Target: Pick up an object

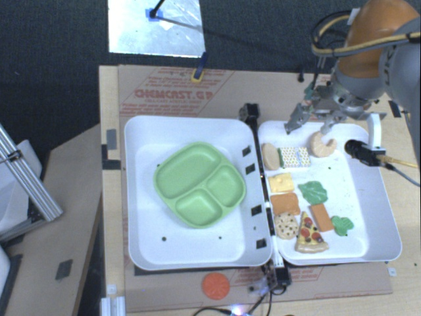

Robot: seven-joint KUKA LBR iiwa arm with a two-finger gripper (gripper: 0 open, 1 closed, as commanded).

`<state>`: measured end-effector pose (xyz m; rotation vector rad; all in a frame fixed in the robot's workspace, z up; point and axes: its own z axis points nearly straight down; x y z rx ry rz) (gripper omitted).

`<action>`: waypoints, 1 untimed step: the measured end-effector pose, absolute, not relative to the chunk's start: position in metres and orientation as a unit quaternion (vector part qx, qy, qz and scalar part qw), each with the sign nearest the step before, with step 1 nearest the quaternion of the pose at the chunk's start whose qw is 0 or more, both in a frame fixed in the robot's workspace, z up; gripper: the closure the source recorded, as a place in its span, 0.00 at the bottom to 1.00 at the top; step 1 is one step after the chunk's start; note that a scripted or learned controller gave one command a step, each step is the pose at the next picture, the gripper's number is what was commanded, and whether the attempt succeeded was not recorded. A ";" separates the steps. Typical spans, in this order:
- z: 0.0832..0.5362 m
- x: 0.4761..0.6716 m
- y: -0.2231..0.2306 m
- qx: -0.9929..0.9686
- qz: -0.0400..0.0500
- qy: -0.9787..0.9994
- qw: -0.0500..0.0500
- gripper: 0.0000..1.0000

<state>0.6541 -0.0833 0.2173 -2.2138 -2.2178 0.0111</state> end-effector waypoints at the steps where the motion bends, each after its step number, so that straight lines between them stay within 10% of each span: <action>1: 0.224 0.657 -0.083 -0.706 0.000 -0.708 0.000 0.00</action>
